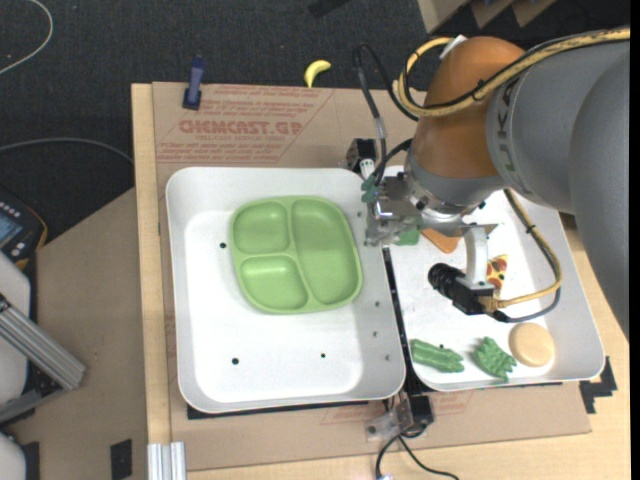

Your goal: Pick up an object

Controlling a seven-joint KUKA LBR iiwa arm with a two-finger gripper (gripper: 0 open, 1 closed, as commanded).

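End effector [400, 230] mine, low over right bin [575, 313] at its 10 o'clock; finger state: cannot tell. Toys at 5 o'clock: green pieces [437, 355], tan disc [532, 344]. Risk: clipping bin wall, missing grasp.

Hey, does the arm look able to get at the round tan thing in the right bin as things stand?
Probably yes. The round tan object lies near the front corner of the right bin with nothing on top of it. A green toy sits close beside it, so the gripper, now over the bins' shared edge, may bump that.
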